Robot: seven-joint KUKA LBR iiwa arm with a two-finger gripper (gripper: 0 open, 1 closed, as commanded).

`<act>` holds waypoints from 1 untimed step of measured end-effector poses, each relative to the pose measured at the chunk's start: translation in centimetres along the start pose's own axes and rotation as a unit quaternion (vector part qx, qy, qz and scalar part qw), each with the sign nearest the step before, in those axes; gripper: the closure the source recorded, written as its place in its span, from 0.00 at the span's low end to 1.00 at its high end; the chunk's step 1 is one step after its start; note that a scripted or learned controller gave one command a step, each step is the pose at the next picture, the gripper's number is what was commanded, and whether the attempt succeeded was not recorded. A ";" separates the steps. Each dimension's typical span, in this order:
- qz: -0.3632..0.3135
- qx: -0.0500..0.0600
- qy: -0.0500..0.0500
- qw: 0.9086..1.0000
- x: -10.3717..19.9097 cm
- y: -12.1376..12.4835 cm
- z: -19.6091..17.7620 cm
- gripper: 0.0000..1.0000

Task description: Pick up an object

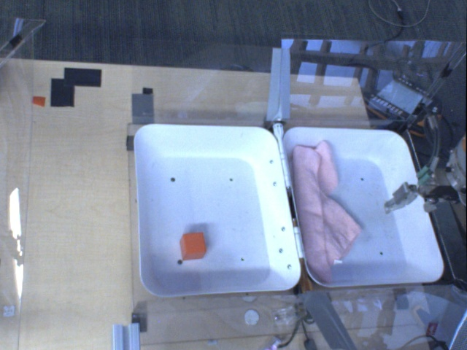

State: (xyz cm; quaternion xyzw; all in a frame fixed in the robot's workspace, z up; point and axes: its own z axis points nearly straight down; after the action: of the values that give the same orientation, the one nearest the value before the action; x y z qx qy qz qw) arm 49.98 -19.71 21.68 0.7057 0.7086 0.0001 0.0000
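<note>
The two-finger metal gripper (pixel 403 195) sits at the right edge of the right-hand shallow white plastic bin (pixel 379 152), reaching in from the right side of the view. A pale grey finger piece points left over the bin floor; whether the fingers are open or closed cannot be told from this angle and blur. Nothing is seen between them. The wrist behind it, with cabling, lies over the bin's right rim.

Nearest object: a pale pink folded cloth (pixel 321 203), lying along the left half of the same bin, from near the top wall to near the bottom wall. Its right lower corner fans out toward the bin's middle. Bare white floor lies between the cloth and the gripper; the two are apart, not touching. The cloth's left edge runs close against the wall shared with the other bin.

The left-hand shallow white plastic bin (pixel 153 195) touches the right one along a hinged seam. In it, a small orange cube (pixel 193 246) rests on the floor in the lower left part, well apart from the gripper, with the seam, both inner walls and the cloth between them.

Around the bins: light wooden benchtop (pixel 73 195) with black square markers (pixel 73 84) and a small orange tag (pixel 39 101) at upper left. A grey metal upright bracket (pixel 278 86) stands above the seam. Clear panels and dark equipment crowd the upper right corner.
</note>
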 end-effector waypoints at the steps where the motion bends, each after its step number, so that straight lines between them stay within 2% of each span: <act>1: -0.094 -0.001 -0.001 0.996 -0.7 0.8 -0.9 0.00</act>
State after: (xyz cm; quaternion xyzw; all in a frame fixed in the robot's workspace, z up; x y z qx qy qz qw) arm 50.83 -20.44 22.58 0.6360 0.7717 0.0005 0.0017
